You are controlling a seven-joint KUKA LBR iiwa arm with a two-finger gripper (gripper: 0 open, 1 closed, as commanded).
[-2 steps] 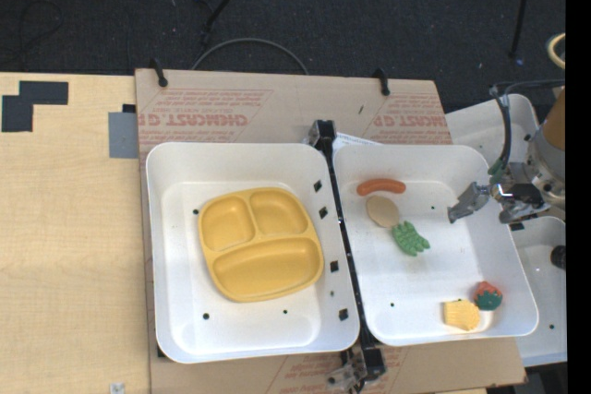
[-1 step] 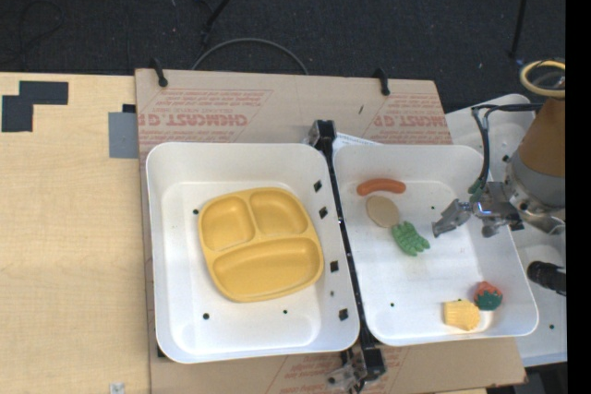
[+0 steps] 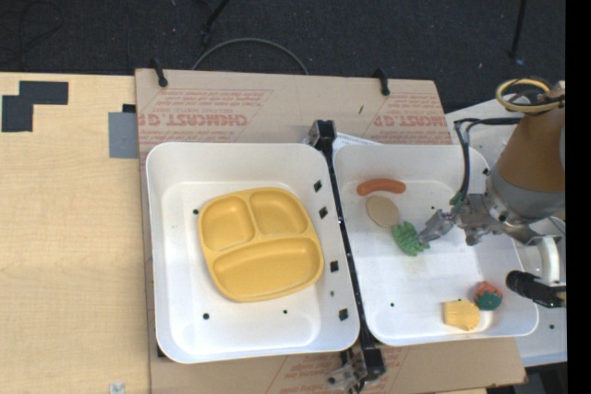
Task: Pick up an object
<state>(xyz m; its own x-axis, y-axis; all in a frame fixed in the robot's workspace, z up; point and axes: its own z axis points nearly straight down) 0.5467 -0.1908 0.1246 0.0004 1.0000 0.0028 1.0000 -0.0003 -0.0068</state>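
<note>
Nearest the camera, by the right bin's (image 3: 369, 309) front right corner, lie a yellow block (image 3: 462, 316) and, just beside it, a red and green strawberry toy (image 3: 488, 296). Further back, near that bin's middle, the gripper (image 3: 432, 230) reaches in from the right edge and sits just beside a green toy (image 3: 406, 240), though whether its hand is clenched or released cannot be told. Beyond lie a tan oval piece (image 3: 382, 211) and an orange sausage (image 3: 381, 187) toward the back edge, while the left bin (image 3: 175, 198) holds a yellow divided plate (image 3: 260, 243).
</note>
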